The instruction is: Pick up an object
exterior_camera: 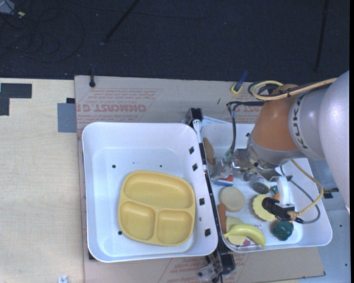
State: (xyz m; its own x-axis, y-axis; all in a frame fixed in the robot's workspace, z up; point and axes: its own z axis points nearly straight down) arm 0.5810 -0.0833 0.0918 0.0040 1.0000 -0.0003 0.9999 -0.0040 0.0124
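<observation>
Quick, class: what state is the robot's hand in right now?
Hand: low over the right bin, above the clutter there; its state cannot be told.

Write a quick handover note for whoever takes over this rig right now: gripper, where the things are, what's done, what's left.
Gripper: over the right bin, hidden under the arm's wrist.
Right bin holds the clutter: banana, a round tan piece, a dark green item and smaller bits.
Left bin holds a yellow divided tray.
Done: nothing visibly lifted.
Left: grasp one object and raise it.
</observation>
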